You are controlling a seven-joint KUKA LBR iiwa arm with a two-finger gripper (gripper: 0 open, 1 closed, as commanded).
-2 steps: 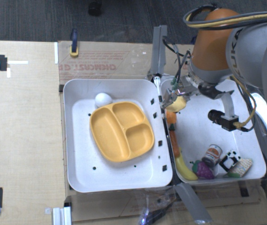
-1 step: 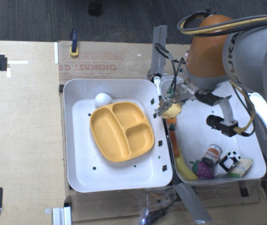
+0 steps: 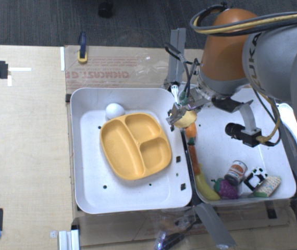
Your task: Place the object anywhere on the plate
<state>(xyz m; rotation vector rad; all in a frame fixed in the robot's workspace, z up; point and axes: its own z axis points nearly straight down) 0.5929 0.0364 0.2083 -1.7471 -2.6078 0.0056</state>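
A yellow three-compartment plate (image 3: 135, 145) lies in the left bin (image 3: 86, 191). My gripper (image 3: 175, 116) hangs over the wall between the two bins, just right of the plate's upper right corner. It is shut on a small pale yellow object (image 3: 186, 119), which shows between its fingers and sticks out to the right. The object is above the bins' shared edge, not over the plate.
A white ball (image 3: 114, 110) rests against the plate's top left rim. The right bin (image 3: 286, 139) holds a carrot (image 3: 191, 139), a banana (image 3: 206, 187), a purple item (image 3: 227, 188), a small can (image 3: 236, 171), a black-and-white toy (image 3: 257, 177) and a corn-like piece (image 3: 268, 186).
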